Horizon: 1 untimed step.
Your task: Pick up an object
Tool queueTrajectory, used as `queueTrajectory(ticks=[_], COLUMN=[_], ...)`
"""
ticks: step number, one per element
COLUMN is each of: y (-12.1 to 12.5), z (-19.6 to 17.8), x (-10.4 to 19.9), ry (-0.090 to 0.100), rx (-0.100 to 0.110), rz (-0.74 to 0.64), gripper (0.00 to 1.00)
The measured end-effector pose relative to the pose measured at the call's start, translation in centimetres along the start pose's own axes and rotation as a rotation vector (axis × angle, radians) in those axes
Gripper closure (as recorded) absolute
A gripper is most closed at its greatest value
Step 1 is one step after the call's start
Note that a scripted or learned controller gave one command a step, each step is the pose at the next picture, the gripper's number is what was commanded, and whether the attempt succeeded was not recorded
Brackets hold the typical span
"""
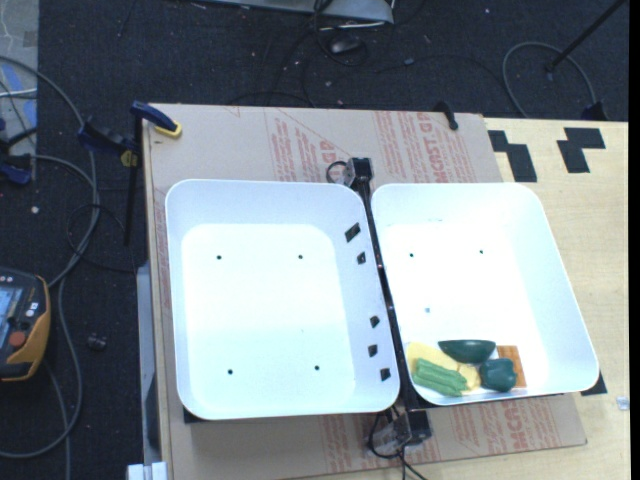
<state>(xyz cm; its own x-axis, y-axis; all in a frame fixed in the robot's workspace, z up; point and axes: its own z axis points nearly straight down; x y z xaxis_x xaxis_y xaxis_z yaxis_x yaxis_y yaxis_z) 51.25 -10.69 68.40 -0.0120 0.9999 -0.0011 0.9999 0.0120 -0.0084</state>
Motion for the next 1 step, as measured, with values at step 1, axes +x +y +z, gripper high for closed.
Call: queueTrajectory(ticks=[1], y=[0.02], z=[-0.99], x=[0.03], ry=[0.000], rx=[0.000], rz=[-0.001], gripper=[1.00])
